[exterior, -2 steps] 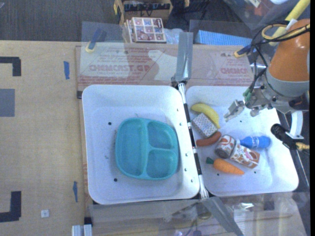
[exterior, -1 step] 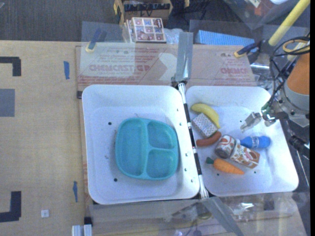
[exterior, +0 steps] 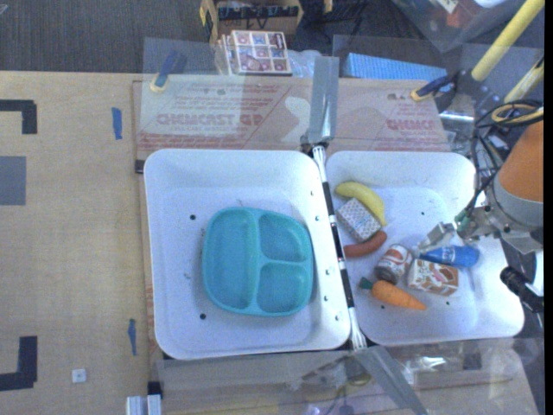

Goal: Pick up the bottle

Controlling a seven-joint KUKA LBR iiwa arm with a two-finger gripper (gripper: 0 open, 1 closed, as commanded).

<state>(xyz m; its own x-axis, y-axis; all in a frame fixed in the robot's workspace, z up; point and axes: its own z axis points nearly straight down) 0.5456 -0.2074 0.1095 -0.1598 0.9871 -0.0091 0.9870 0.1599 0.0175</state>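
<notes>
Bottle: the blue bottle (exterior: 450,255) lies on its side in the right bin (exterior: 406,164), toward the bin's right half, long axis roughly left to right, narrow end pointing left.
Neighbours: a small carton (exterior: 432,277) touches or nearly touches the bottle from below; a can (exterior: 393,264) lies just left of the carton; a carrot (exterior: 397,295) sits at the lower left of that group.
Other contents: a banana (exterior: 364,199), a patterned block (exterior: 359,220) and a sausage (exterior: 364,245) lie toward the bin's left side, well apart from the bottle.
Left bin: the left bin (exterior: 164,232) holds a teal divided plate (exterior: 257,261); not involved in this step.
Gripper: the gripper (exterior: 456,229) sits just above and slightly left of the bottle, near its narrow end; the arm enters from the right.
Pincer state: cannot tell; the fingers are too small and blurred to read, and nothing is seen held.
Step in hand: judged to be final alignment over the bottle before closing.
Grasp advice: centre over the bottle's body rather than its tip, and close across the short axis.
Clearance: keep the lower finger out of the carton; the gap there looks tight.
Risk: a lying bottle may roll away, or the carton may be pinched along with it.
</notes>
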